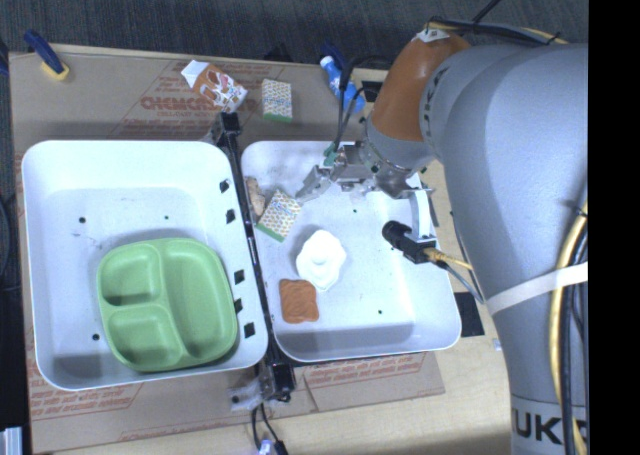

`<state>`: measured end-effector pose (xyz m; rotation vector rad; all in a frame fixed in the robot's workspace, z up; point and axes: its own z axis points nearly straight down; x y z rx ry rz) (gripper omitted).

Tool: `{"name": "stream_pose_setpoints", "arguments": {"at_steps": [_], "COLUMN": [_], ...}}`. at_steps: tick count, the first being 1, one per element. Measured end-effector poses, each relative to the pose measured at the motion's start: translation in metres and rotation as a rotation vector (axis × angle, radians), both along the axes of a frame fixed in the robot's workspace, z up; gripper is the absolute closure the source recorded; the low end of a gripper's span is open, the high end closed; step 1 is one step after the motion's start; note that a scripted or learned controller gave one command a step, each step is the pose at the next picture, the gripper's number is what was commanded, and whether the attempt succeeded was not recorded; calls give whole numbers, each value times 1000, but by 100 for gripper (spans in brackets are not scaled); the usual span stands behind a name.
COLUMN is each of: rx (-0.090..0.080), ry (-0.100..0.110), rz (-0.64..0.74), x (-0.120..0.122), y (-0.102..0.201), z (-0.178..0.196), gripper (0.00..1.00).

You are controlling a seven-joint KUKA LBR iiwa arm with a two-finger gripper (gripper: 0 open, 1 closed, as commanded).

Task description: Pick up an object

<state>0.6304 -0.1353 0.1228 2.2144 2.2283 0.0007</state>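
My gripper (pixel 322 177) hangs low over the back of the right bin (pixel 430 323), reaching in from the right under the orange-banded wrist. Just left of and below it, a green-and-white patterned packet (pixel 280 215) lies near the bin's left wall. A white lumpy object (pixel 320 257) rests mid-bin in front of the gripper. A flat brown-orange piece (pixel 298 301) sits nearer the front. I see nothing held at the gripper's tip.
The left bin (pixel 60 183) holds a green divided plate (pixel 165 301). Behind the bins on the cardboard lie a snack wrapper (pixel 213 86) and a small patterned packet (pixel 277 99). A black cable plug (pixel 400 238) hangs from the arm over the right bin.
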Motion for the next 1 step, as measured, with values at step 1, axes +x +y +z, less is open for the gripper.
{"name": "stream_pose_setpoints", "arguments": {"at_steps": [1], "rx": [0], "ry": [2], "rz": [7], "x": [0], "y": [1], "z": [10], "gripper": [100]}}
